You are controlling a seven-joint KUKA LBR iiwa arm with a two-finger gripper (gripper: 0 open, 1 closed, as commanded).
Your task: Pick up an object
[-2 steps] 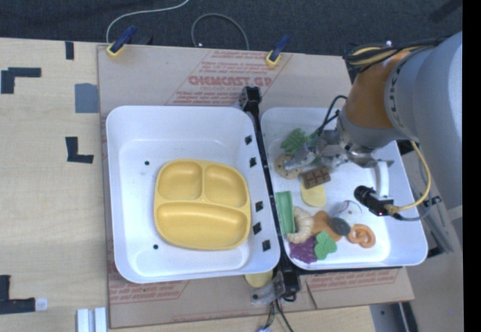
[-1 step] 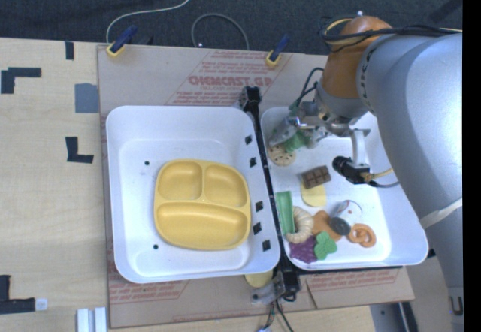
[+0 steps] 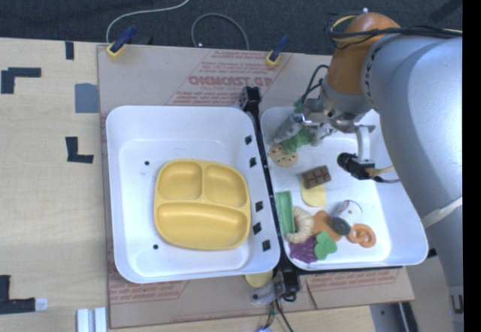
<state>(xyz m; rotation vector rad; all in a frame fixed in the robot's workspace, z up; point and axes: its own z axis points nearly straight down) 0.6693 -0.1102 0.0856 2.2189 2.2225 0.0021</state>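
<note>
- I see the gripper [image 3: 301,128] low in the right bin [image 3: 398,236]; the cookie [image 3: 282,155] lies just beside it, at 7 o'clock.
- I cannot tell its state.

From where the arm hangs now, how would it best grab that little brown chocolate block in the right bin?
Probably straight down from above, pinching the chocolate block across its two long edges. It lies flat, tilted slightly, resting partly on a yellow piece, with bare white floor of the right bin to either side, so the fingers have room there.
</note>
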